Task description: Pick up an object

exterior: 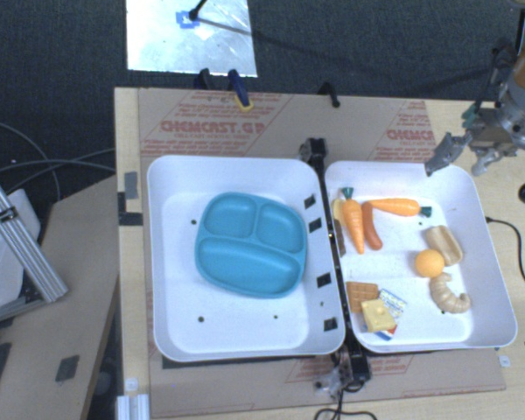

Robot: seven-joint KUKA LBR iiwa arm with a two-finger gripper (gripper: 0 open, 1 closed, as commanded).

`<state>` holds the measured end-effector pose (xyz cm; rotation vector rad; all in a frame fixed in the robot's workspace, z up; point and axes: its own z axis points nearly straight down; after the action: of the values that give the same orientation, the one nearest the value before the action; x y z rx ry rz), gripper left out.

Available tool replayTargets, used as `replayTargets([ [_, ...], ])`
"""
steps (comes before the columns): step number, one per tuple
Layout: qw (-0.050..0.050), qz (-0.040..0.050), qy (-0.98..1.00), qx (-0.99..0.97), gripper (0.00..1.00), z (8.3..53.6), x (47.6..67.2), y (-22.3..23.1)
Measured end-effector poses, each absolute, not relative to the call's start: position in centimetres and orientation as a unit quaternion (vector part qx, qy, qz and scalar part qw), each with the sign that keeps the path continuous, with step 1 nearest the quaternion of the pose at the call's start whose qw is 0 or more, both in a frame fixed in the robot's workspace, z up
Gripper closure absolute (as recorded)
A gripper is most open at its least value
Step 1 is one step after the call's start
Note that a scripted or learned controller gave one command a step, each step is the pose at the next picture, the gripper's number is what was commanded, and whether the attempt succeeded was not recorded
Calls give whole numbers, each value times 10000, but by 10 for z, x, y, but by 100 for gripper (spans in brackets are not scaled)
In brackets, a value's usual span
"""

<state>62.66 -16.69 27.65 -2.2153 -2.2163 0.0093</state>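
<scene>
Three carrots [367, 217] lie well apart from the spread, empty pincer [462, 157].

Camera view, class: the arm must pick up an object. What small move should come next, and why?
Probably a move inward and down toward the right white bin. The gripper sits at that bin's far right corner, above its rim, with open jaws holding nothing. The toy food lies further in; the nearest piece looks to be the orange plastic carrot lying flat, apart from the rim.
</scene>
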Motion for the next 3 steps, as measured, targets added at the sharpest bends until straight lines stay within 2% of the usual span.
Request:
replayTargets([
  [1,-8,-4,-7082,-7060,0,284,628,-166],
  [3,-1,3,-7095,-7047,0,178,645,-158],
])
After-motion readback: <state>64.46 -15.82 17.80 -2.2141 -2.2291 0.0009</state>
